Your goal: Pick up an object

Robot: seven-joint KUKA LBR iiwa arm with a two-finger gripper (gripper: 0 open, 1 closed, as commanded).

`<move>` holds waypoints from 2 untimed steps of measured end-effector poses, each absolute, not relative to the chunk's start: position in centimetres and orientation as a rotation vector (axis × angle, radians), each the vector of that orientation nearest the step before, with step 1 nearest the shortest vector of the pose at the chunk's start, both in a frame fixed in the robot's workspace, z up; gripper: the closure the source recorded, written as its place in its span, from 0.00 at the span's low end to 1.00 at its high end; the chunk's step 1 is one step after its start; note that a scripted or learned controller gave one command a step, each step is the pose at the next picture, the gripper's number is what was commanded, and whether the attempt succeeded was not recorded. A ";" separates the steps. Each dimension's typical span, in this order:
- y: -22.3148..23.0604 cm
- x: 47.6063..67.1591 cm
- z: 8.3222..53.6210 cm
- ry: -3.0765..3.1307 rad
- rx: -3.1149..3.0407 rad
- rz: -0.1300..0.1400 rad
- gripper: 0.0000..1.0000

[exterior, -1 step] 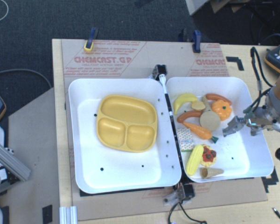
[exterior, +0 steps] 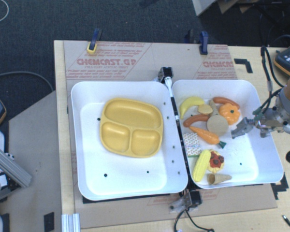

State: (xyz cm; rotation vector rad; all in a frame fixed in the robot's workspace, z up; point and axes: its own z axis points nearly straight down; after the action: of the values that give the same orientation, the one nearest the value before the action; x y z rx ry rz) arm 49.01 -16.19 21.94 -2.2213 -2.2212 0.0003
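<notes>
The right bin [exterior: 246, 166] holds a heap of toy food: a yellow banana [exterior: 191, 104], a red sausage [exterior: 197, 120], an orange carrot [exterior: 204, 135], an orange pepper [exterior: 229, 112], a beige disc [exterior: 217, 124], a corn cob [exterior: 201, 164] and a cone [exterior: 219, 179]. My gripper [exterior: 253, 130] hangs over the right half of this bin, just right of the pepper and disc. Its fingers are spread open and nothing lies between them. The left fingertip [exterior: 239, 130] is close to the disc's right edge.
In the left bin [exterior: 87, 168] lies a yellow divided plate [exterior: 131, 127]. A black divider rod [exterior: 176, 124] runs between the bins. Clamps [exterior: 92, 41] sit at the bench's far edge. Cables [exterior: 268, 66] hang at the right, near the arm.
</notes>
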 end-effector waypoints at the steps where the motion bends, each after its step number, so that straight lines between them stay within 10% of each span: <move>1: -16.0 49.7 16.0 -2.217 -2.217 0.004 0.00; 2: -15.4 49.1 11.4 -2.218 -2.218 0.002 0.00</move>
State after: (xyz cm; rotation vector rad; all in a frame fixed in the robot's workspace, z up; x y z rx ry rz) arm 49.09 -15.40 11.42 -2.2177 -2.2177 0.0021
